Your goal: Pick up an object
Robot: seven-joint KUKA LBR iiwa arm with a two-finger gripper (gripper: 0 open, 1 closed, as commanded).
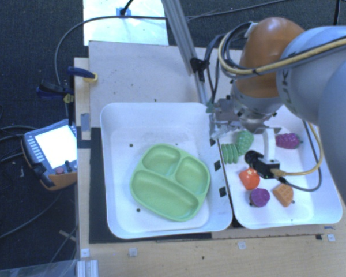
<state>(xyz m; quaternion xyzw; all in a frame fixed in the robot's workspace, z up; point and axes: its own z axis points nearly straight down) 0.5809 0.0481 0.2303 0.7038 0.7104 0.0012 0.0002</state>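
– Purple toy fruit (259,197), nearest candidate: location?
– Near end of the right bin (311,219), lying on the bin floor. Orange wedge (282,195) is just beside it toward the view's right, with a small gap. Red-orange toy fruit (249,179) is just behind it; cannot tell whether they touch.

– Left bin (118,131)?
– Green divided plate (170,180), three compartments, lying flat toward the near-right part of that bin.

– Further back in the right bin?
– Ridged green piece (230,153) close to the wall shared by the bins. A second green piece (244,138) is just behind it, partly covered by the gripper. Purple grape bunch (288,140) is toward the view's right, well apart from both greens. All six pieces lie in the bin.

– Gripper (226,129)?
– Low over the far-left corner of the right bin, beside the shared wall, right above the two green pieces. Spread or closed: cannot tell, the wrist hides it.

– Beyond the bins?
– Pale table (138,68), with a blue clamp (79,73) at its far-left edge. Teach pendant (51,152) on the dark carpet (23,39), left of the table.
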